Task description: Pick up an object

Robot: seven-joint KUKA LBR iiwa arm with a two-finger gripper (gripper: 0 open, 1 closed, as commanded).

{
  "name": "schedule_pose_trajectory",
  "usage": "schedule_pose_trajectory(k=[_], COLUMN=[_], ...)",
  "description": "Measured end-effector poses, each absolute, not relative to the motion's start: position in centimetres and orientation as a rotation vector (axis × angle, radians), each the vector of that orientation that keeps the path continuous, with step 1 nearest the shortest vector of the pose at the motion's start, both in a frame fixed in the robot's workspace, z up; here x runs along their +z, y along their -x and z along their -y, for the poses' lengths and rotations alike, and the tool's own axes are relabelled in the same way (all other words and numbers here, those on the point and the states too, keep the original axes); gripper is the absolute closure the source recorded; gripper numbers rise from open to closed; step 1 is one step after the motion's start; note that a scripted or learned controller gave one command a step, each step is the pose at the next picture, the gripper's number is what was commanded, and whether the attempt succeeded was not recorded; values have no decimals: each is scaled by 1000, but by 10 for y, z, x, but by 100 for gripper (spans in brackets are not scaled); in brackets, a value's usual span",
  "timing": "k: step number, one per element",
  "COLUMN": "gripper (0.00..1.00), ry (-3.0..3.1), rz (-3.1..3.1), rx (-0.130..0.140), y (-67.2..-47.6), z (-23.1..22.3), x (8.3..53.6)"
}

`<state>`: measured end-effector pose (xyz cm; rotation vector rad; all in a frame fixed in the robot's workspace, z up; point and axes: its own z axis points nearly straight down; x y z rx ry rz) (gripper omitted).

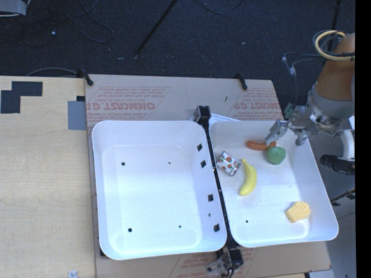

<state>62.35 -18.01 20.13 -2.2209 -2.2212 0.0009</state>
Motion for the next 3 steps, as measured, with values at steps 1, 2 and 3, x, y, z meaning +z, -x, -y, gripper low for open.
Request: schedule_pose_trajectory(k=[1, 2, 3], gripper=[0, 100, 0], ry=[2210, 2220, 2221], rz=[2216, 2218, 2215], rx=[9, 3, 4], y=[-584, -587, -587], z=[135, 138, 138], x=[102, 118, 118])
